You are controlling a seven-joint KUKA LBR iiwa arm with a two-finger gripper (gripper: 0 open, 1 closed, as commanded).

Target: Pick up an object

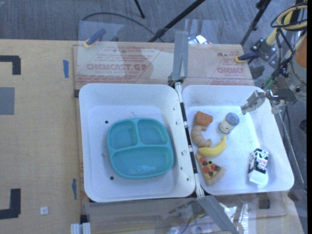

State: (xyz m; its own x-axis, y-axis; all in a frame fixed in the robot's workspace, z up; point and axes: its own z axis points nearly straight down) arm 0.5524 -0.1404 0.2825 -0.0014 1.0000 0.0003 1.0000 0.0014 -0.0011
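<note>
Camera view puts the grey two-finger gripper [253, 103] at two o'clock over the right white bin [278, 145]; whether it is released or clenched, I cannot tell. Just beside it at eight o'clock lies a small cream jar with a blue lid [227, 123]; further that way, a yellow toy banana [214, 148]. The left white bin [92, 130] holds a teal divided plate [140, 147].

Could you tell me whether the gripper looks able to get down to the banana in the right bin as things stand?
Probably yes: the gripper hovers over the right bin's far corner, and the banana lies uncovered, though the croissant and pizza slice crowd it closely.
</note>
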